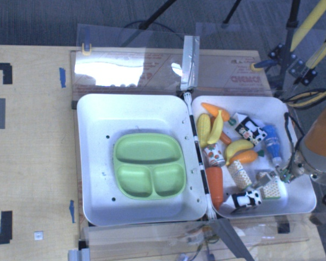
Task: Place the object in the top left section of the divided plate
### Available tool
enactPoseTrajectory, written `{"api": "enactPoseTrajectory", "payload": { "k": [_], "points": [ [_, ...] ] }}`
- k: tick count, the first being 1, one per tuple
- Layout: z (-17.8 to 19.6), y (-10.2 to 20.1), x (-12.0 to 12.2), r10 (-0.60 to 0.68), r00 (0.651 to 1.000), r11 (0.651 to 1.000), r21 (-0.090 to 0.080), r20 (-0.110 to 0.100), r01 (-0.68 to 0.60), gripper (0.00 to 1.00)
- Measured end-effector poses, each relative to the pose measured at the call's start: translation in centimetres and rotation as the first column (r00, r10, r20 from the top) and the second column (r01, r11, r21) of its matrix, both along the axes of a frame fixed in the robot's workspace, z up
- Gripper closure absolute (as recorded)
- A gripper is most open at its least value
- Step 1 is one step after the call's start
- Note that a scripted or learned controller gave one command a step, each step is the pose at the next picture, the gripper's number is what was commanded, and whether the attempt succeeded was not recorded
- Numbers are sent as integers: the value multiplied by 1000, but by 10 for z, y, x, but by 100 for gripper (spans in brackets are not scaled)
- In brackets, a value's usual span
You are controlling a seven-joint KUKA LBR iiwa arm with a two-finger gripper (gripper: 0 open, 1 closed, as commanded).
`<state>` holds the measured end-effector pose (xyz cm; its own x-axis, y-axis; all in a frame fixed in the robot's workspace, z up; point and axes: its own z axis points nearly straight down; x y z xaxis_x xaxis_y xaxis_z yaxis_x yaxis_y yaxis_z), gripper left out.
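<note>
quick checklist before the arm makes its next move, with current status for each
1. Green divided plate sits flat in the left bin: ok.
2. Sections of the plate free to receive an object: ok, nothing lies in them.
3. Objects to pick from in the right bin: ok, bananas, a carrot, a blue bottle and more lie there.
4. End effector over the right bin near its right wall: ok.
5. Object held by the end effector: cannot tell, too small and cluttered.
6. Objects spaced for a clean grasp: not ok, they lie crowded and touching.
</note>
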<state>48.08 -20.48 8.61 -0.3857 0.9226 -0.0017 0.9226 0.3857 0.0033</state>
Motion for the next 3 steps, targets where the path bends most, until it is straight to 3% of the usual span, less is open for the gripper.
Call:
{"api": "enactPoseTrajectory", "payload": {
  "k": [1,2,3],
  "points": [
    [3,-3,8,-304,953,953,22,1,304,0],
    [5,0,11,-570,822,821,28,0,570,0],
    [4,7,9,-755,656,655,22,-3,755,0]
  ]
}}
